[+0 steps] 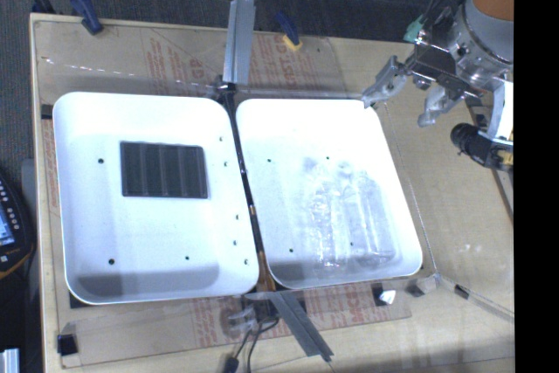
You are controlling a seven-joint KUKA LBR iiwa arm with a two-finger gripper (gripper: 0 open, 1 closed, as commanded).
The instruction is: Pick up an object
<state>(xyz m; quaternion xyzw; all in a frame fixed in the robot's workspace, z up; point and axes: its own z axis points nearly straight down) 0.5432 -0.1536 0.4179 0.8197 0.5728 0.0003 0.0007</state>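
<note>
A dark ribbed rectangular object (164,169) lies flat in the left bin (74,214), toward its upper middle. A clear, crinkled plastic item (348,214) rests in the right bin (271,144), near its lower right. My gripper (409,100) hangs above the right bin's upper right corner, just outside its rim, open with its two fingers (381,88) spread apart and nothing between them.
A metal bar (238,39) rises behind the seam between the bins, with blue clamps (87,13) on the bench's far edge. A bracket (293,323) sits at the front seam. Bare bench lies right of the right bin.
</note>
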